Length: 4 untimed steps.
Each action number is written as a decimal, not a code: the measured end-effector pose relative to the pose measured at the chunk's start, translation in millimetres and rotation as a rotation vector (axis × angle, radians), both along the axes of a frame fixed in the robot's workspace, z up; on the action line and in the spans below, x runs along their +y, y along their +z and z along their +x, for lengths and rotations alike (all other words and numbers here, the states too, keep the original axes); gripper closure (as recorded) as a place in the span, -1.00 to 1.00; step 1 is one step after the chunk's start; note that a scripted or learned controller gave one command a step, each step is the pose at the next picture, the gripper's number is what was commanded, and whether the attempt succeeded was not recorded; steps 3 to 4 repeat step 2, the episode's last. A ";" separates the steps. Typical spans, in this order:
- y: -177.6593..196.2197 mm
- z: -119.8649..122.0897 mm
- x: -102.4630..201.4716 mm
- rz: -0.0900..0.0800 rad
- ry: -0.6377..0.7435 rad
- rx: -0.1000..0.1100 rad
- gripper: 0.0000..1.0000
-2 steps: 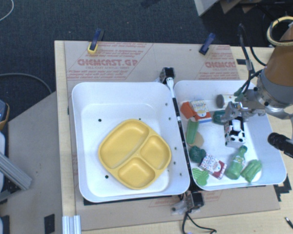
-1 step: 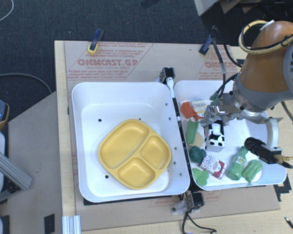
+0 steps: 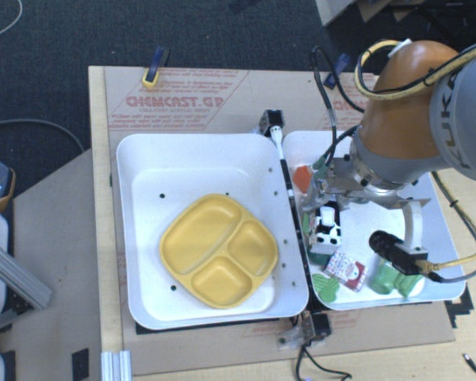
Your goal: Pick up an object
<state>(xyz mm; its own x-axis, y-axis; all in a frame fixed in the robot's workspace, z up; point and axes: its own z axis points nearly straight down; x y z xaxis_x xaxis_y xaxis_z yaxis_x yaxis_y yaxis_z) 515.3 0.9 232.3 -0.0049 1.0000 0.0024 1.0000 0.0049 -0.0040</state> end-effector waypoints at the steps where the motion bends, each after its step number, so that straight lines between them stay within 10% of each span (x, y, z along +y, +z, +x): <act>1: -17.8 -3.4 -5.2 -0.002 -0.006 0.001 1.00; 4: -11.0 -0.9 -18.8 -0.003 -0.006 -0.005 1.00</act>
